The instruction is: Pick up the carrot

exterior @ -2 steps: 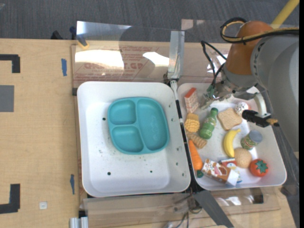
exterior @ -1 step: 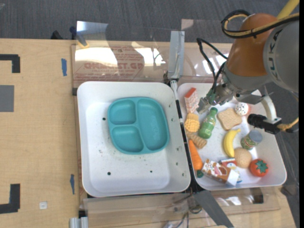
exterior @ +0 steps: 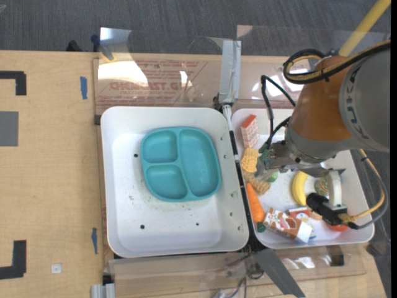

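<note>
In the camera view the carrot (exterior: 255, 205) lies along the left wall of the right bin (exterior: 363, 238), at about seven o'clock from the claw (exterior: 268, 168), which hangs low among the toy foods just beside a yellow corn piece (exterior: 249, 161) with the orange-banded arm (exterior: 319, 113) above it. The step in hand looks like the approach, and the next move would call for shifting the claw toward seven o'clock and lowering over the carrot. Whether the claw is apart or together cannot be told, since the wrist and cables hide it; the banana (exterior: 300, 188) at four o'clock is partly covered too.
</note>
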Robot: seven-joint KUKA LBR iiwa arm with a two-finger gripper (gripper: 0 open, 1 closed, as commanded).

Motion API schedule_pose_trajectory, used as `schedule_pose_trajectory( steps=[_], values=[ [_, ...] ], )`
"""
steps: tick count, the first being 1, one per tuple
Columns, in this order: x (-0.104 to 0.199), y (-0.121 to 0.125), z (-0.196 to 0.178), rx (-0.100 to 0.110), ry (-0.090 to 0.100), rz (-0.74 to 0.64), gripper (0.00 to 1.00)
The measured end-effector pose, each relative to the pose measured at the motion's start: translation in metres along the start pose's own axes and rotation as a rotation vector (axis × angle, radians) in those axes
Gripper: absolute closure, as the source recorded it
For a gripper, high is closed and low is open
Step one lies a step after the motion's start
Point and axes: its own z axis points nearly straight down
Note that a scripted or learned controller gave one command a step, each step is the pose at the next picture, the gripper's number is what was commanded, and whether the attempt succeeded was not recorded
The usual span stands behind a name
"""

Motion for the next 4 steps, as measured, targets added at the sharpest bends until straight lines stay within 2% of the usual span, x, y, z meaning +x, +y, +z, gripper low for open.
schedule_pose_trajectory(
  steps=[1,2,3,4],
  values=[
    [0.0,0.0,0.0,0.0,0.0,0.0,0.0],
    [-0.035,0.081,-0.001,-0.003,-0.004,-0.078,0.0],
    [-0.042,0.035,0.0,0.001,-0.001,0.193,0.0],
    [-0.022,-0.037,0.0,0.001,0.0,0.393,0.0]
  ],
)
